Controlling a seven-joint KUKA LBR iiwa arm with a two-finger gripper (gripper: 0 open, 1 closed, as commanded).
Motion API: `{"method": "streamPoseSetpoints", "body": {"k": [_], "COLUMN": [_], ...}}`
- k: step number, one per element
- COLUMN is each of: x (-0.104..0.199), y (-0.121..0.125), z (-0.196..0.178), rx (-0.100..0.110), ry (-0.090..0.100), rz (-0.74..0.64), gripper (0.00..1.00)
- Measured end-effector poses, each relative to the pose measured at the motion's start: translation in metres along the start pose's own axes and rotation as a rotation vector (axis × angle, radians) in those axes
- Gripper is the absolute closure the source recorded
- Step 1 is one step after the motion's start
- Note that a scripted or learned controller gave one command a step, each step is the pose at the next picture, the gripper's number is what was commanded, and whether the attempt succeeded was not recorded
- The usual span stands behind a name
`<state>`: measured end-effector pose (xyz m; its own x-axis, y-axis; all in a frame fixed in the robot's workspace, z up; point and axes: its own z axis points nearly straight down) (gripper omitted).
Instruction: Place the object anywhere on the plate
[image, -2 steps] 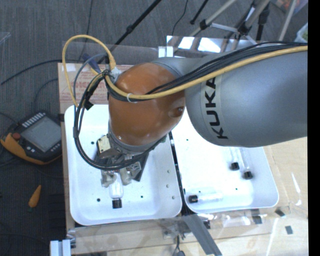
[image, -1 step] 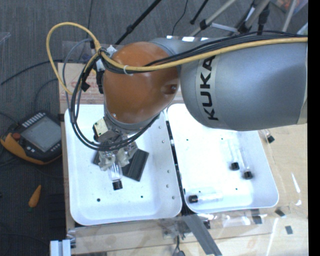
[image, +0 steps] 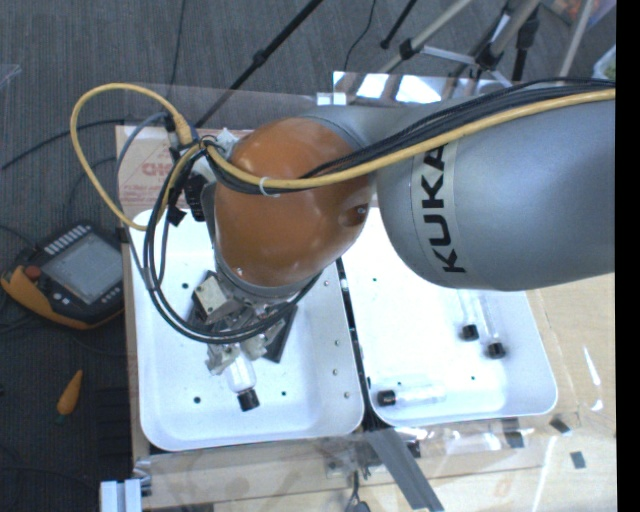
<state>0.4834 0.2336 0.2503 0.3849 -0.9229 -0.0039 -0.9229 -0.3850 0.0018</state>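
You're looking down on the arm (image: 520, 190) coming in from the right, its orange band (image: 280, 210) hanging over the left bin (image: 170, 400) and hiding much of the bin's upper half. The claw (image: 238, 350) sits below the band, low over the middle of that bin, pointing toward its near edge. Its metal and black parts crowd together from this angle, so you cannot tell whether it is wide, narrow or holding anything.

A tube (image: 243, 383), clear with a black cap (image: 247, 400), lies just at the claw's tip, cap end toward the near wall. You can see it touching or very nearly touching the claw, but not which. It is well inside the left bin, apart from every wall.

In the right bin (image: 420, 330) you have three more tubes: two (image: 480, 325) side by side near the right wall with their black caps toward you, and one (image: 410, 395) lying along the near wall with its cap to the left.

A yellow cable (image: 100, 100) loops out from the band over the left bin's far corner, with black cables (image: 155, 260) beside it. Behind that corner is a box (image: 140, 175) with red print. On the floor to the left lie a pendant (image: 75, 275) and a small orange tool (image: 68, 392). The counter (image: 600, 330) shows pale wood to the right of the bins.
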Motion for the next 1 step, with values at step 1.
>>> {"method": "streamPoseSetpoints", "body": {"k": [1], "x": [-0.0004], "y": [0.0], "z": [-0.0001], "rx": [0.0], "ry": [-0.001], "rz": [-0.001], "gripper": [0.0]}}
